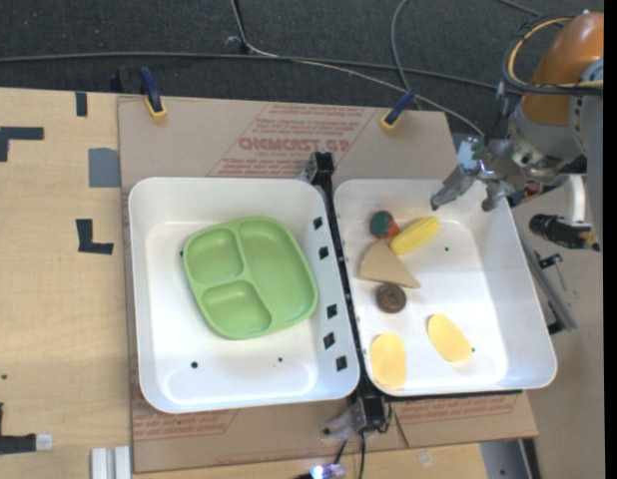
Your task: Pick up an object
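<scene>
The right bin (508,267) holds several small items: a yellow corn cob (415,236), a small green-and-orange piece (382,225), a tan wedge (386,265), a brown round disc (391,298), and two yellow oval pieces (388,358) (449,337). My gripper (471,189) hangs open above the bin's far right corner, fingers spread, nothing between them. It is up and to the right of the corn cob, apart from every item.
The left bin (159,267) holds a green divided plate (251,276). A black divider clip strip (328,257) runs between the bins. Cables cross the dark background behind. The arm's grey body and orange band (568,53) sit at the upper right.
</scene>
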Robot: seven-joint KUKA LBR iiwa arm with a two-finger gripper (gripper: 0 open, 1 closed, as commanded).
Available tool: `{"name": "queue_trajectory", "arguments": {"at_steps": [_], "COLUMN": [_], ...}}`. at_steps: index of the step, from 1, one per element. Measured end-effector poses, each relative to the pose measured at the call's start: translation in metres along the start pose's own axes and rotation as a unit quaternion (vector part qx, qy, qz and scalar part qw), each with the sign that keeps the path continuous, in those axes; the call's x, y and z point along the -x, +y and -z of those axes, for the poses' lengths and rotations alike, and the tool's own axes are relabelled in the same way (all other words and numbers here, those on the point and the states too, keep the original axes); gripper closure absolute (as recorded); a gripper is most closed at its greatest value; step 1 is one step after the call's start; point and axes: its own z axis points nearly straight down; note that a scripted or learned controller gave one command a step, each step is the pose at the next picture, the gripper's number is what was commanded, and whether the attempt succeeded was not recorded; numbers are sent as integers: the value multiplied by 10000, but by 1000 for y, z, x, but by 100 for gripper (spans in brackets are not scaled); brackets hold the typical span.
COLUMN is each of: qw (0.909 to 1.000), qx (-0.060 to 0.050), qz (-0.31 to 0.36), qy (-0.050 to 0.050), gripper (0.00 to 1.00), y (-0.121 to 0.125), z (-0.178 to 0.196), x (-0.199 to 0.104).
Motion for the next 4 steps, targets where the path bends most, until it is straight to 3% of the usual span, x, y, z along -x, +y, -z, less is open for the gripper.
{"name": "queue_trajectory", "arguments": {"at_steps": [1, 3, 4], "qw": [10000, 10000, 9999], "qx": [73, 91, 100], "qz": [18, 27, 33], "qy": [-19, -29, -41], "gripper": [0, 0, 100], "y": [3, -4, -3], "z": [10, -93, -79], "x": [0, -7, -6]}}
